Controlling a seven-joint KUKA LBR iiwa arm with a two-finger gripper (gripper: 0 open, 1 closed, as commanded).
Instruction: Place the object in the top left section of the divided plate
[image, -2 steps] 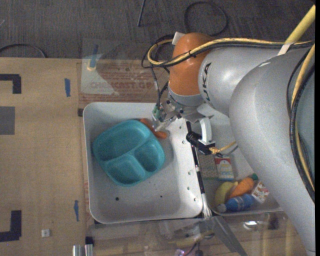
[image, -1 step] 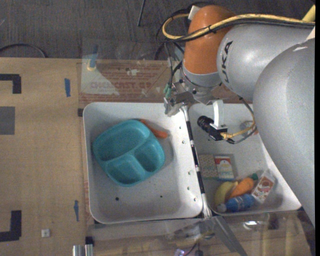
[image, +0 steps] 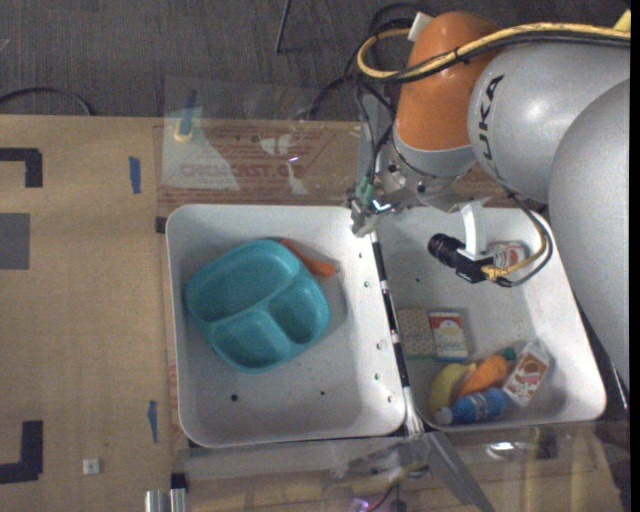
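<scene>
Tabletop (image: 80, 330): tan board marked with black corner brackets and bits of blue tape; two white bins sit side by side on it.
Left bin (image: 300, 405): holds a teal divided plate (image: 258, 305), lying at centre-left of the frame.
Object: an orange carrot-like piece (image: 310, 263) lies at the plate's upper right rim, touching or just overlapping it — not clearly inside any section.
Right bin (image: 560, 330): small cartons, a yellow piece, an orange piece and a blue bottle (image: 478, 407) crowd its lower part.
Gripper (image: 372, 208): hangs over the wall between the bins, at upper centre; I cannot tell whether it is spread or pressed together, and nothing is visibly in it.
Handling: the carrot looks light, stiff, smooth and tapered — likely to slip or roll.
Hold: best taken across its thicker middle, clear of the plate rim.
Risk: a low approach could nudge the plate.
</scene>
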